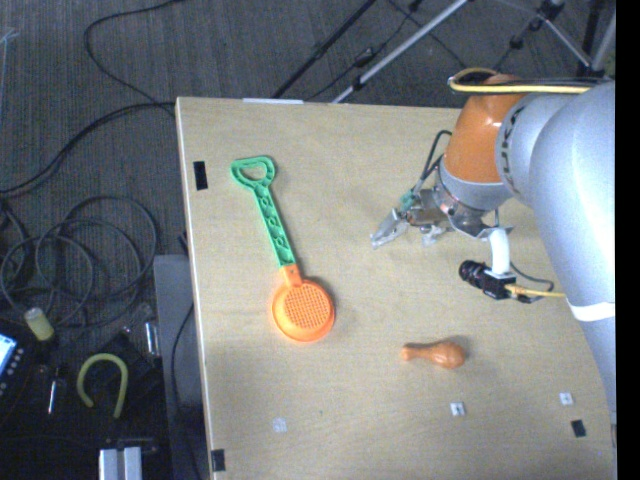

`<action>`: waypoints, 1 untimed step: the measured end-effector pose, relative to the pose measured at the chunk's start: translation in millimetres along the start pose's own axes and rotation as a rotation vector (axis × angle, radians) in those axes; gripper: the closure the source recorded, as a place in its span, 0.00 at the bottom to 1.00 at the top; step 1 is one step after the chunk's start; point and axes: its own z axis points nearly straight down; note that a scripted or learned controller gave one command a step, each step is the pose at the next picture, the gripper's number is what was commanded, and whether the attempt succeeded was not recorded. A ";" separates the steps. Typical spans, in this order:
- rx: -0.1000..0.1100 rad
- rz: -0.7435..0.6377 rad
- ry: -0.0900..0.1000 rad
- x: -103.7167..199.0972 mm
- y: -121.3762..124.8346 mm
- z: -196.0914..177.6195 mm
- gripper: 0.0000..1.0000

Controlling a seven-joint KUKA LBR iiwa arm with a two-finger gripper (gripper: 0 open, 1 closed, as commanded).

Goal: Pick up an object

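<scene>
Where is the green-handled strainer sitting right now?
The strainer lies on the bench's left part in the camera view, orange head nearest, left of the gripper and the small orange piece.

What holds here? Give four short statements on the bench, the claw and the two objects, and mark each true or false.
1. The strainer has a green handle and an orange head. True.
2. The claw grips the strainer. False: it hangs apart from it, to that view's right.
3. The small orange piece lies nearer the view's bottom edge than the claw. True.
4. The bench top is blue. False: it is pale wood.
</scene>
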 end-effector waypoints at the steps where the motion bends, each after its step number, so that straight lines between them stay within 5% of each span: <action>1: -0.001 0.036 -0.002 -8.9 29.2 -0.2 0.00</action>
